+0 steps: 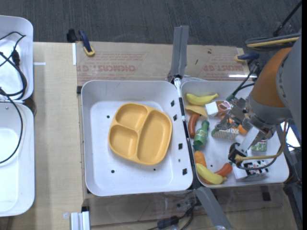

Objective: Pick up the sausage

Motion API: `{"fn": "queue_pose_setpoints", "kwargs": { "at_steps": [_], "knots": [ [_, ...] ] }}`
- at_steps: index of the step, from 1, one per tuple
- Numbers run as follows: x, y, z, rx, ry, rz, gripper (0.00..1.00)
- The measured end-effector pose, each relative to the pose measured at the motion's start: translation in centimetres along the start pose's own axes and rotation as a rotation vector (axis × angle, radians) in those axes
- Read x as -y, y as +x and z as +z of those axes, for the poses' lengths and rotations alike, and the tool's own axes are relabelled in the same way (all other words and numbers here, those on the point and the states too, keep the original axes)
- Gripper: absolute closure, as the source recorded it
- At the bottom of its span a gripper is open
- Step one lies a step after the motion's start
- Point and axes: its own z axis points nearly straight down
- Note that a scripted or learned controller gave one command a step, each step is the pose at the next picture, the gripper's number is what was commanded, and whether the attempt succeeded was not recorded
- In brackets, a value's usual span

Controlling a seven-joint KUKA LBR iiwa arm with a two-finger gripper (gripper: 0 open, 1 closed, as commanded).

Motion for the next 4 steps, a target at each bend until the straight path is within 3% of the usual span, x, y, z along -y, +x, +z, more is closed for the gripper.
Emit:
{"fn": "queue_pose_setpoints", "kwargs": {
  "at_steps": [1,2,3,4],
  "knots": [
    [0.1,-3.7,8.2,-0.005,0.0,0.179,0.0],
    [-2.3,-0.4,7.4,0.001,0.003,0.371,0.0],
    [-0.8,-0.2,0.0,0.0,0.001,0.642,0.0],
    [-7.3,3.9,8.3,0.0,0.001,0.644,0.0]
  ]
}}
